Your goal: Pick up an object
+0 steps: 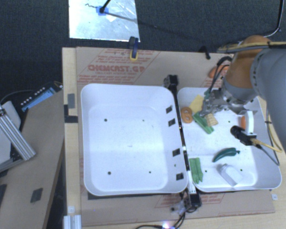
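My gripper (208, 110) hangs low over the back left part of the right bin (270, 177). Right beneath and around it lie a yellow wedge (197, 103), a green strip (203, 124) and a tan ridged piece (211, 121). An orange round piece (186, 113) sits just left of them by the bin wall. Nothing shows lifted off the bin floor.
Also in the right bin: a dark green pepper (226, 153), a green bar (196, 169) along the left wall, a pale grey block (229, 173) at the front, and an orange piece (243, 121) to the right. The left bin (128, 137) adjoins it.
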`<action>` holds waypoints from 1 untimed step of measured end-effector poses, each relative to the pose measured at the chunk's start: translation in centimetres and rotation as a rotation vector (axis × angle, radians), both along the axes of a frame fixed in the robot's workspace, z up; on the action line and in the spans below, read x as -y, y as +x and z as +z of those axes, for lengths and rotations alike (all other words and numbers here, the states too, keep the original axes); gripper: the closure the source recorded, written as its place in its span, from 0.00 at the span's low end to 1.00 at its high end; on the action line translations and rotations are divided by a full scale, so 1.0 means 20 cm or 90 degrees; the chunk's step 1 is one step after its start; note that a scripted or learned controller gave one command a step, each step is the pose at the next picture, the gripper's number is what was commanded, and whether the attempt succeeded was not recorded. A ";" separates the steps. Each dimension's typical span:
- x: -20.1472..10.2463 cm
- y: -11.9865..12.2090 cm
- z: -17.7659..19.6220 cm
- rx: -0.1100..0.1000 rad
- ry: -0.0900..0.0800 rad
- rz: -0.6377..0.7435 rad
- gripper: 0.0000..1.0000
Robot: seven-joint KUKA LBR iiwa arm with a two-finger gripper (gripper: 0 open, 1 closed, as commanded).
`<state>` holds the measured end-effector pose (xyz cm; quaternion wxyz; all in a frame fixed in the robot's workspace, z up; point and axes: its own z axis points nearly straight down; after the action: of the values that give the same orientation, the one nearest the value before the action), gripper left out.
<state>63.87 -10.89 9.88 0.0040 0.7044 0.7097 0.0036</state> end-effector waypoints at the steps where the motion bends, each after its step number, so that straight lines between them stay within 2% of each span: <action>1: 0.28 -0.16 -0.07 -0.007 -0.002 -0.007 1.00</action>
<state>60.69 -16.53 8.42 0.0010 0.7083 0.7059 -0.0013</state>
